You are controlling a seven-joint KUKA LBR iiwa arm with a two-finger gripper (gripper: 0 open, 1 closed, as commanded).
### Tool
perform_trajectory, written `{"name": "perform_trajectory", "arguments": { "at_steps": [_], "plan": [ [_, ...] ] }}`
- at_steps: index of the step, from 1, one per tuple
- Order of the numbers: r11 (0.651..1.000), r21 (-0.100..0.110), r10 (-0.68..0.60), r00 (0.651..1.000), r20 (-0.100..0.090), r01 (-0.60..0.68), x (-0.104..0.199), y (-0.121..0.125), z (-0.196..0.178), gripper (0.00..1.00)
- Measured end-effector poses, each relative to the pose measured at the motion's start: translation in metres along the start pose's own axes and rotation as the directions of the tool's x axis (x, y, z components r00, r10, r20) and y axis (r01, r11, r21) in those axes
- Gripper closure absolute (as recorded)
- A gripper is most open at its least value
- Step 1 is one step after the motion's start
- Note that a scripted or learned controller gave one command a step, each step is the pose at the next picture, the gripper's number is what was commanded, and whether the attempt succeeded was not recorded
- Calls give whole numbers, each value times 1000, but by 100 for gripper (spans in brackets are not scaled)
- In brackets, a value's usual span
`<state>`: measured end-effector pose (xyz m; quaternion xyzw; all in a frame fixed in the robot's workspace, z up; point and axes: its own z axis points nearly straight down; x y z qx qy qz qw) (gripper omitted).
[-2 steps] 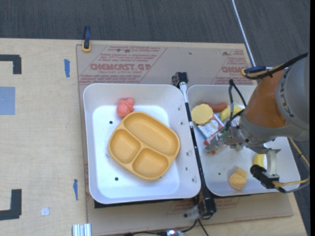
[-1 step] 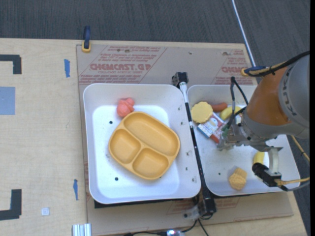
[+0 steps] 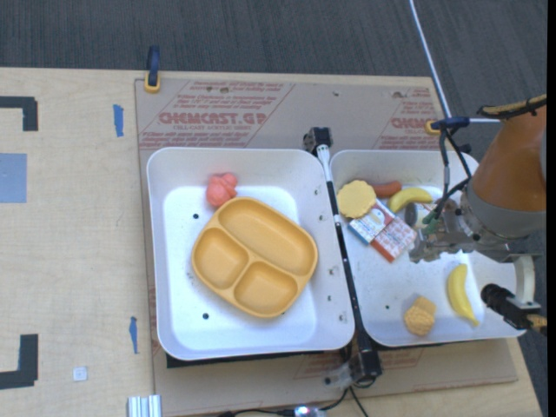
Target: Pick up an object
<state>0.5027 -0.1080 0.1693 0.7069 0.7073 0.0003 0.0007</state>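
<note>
My claw (image 3: 427, 237) hangs over the right bin (image 3: 382, 315) near the snack packet (image 3: 383, 230), I cannot tell its state, so I should drop straight onto one thing.

The arm (image 3: 512, 181) has a broad orange band above a grey wrist. Black cables loop off it toward 10 o'clock, and a black-and-white fitting juts out at 5 o'clock.
</note>
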Motion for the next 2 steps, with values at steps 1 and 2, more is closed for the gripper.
{"name": "perform_trajectory", "arguments": {
  "at_steps": [1, 2],
  "plan": [
    [1000, 1, 0, 1000, 0, 0, 0, 0, 0, 0],
    [1000, -2, 0, 1000, -1, 0, 3, -6, 83, 0]
  ]
}}
